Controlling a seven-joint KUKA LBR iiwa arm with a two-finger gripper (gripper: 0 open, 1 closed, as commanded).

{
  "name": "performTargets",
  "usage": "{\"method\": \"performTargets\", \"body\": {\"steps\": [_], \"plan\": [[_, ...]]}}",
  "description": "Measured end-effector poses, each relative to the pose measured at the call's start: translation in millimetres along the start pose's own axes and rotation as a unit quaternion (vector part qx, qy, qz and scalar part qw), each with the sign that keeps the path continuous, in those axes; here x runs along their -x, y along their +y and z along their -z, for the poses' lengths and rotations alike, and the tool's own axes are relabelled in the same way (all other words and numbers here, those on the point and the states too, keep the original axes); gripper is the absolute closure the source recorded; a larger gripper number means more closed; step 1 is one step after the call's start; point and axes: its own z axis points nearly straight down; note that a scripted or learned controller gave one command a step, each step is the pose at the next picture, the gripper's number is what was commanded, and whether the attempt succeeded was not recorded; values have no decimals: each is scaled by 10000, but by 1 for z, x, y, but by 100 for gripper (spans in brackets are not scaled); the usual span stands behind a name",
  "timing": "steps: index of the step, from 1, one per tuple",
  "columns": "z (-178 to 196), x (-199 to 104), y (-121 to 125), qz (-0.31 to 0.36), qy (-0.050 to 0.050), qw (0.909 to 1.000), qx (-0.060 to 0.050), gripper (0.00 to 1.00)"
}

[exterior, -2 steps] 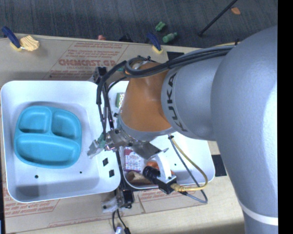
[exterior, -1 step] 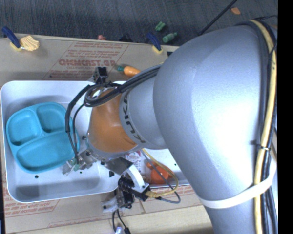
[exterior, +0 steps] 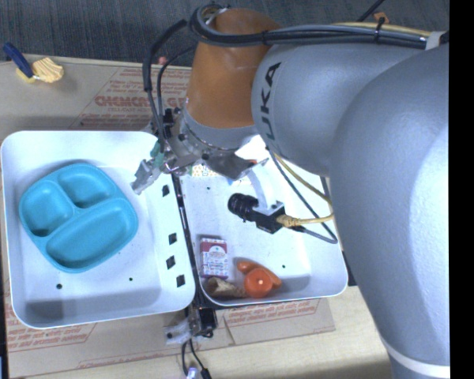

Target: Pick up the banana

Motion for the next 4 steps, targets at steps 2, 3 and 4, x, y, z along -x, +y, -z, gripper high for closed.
{"method": "performTargets", "body": {"steps": [2, 3, 4], "plan": [[-30, 81, 62, -414, 3, 9991, -16, 100], [-64, 19, 64, -800, 10, 9968, -23, 100], [-55, 76, 73, -771, 3, 9970, -12, 100]]}}
